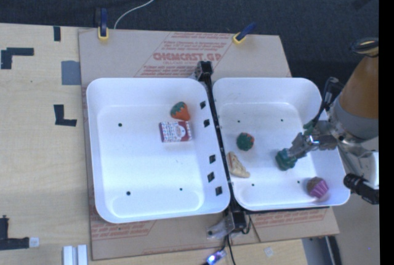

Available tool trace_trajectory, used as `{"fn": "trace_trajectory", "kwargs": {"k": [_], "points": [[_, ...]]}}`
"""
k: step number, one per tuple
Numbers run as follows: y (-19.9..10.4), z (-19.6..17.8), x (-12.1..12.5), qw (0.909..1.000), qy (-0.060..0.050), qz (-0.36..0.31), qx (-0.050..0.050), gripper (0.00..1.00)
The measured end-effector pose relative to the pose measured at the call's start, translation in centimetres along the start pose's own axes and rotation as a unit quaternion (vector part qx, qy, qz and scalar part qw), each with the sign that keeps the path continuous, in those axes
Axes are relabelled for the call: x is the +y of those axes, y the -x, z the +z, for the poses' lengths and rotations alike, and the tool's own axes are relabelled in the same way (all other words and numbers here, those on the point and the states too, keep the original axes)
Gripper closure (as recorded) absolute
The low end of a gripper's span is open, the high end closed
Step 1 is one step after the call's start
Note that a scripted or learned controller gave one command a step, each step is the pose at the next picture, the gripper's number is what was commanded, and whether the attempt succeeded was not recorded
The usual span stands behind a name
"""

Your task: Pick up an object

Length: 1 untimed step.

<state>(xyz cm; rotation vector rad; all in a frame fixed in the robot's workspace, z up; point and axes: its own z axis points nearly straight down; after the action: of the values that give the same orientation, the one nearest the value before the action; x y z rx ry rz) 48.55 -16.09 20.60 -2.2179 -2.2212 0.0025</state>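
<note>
brown cardboard lies under the two white bins (101,134). i reach in from the right, low over the right bin, and my gripper (294,153) is at a small teal object (285,160). it looks rounded and dark, but i cannot tell how my gripper is set on it.

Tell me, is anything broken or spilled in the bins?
Nothing stands out. The strawberry and small box lie in the left bin. The green ball, bread slice and pink cupcake lie apart in the right bin. The gripper is low over a teal toy.
</note>
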Motion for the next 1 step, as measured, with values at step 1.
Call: {"fn": "trace_trajectory", "kwargs": {"k": [1], "points": [[-0.03,-0.92,0.02,1.0,0.0,0.0,0.0,1.0]]}}
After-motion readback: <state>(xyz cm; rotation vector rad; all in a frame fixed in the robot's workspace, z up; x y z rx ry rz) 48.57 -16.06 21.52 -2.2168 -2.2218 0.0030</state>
